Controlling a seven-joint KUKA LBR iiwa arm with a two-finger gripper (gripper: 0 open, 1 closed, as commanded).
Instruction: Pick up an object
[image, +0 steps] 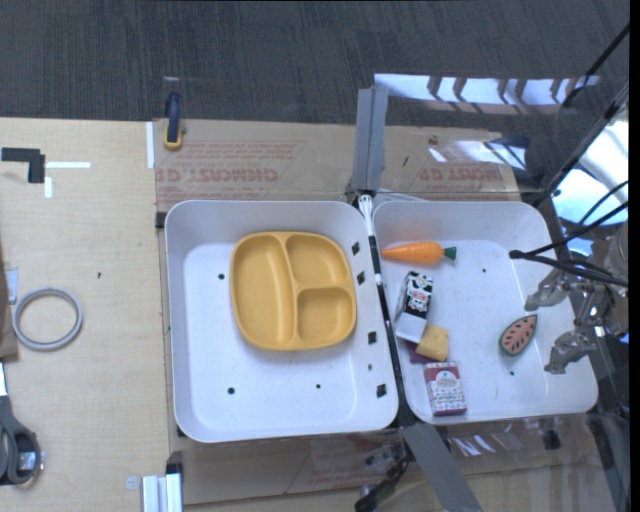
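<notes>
Yellow divided plate in white L bin. White R bin: orange carrot w/ green top, black-&-white cow-print carton, yellow cheese wedge, red box, red/green watermelon slice. Grey tape roll on tan bench.

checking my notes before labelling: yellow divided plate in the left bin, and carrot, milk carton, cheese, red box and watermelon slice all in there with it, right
Not quite. The camera view shows the plate alone in the left bin. The carrot, milk carton, cheese, red box and watermelon slice all lie in the right bin.
</notes>
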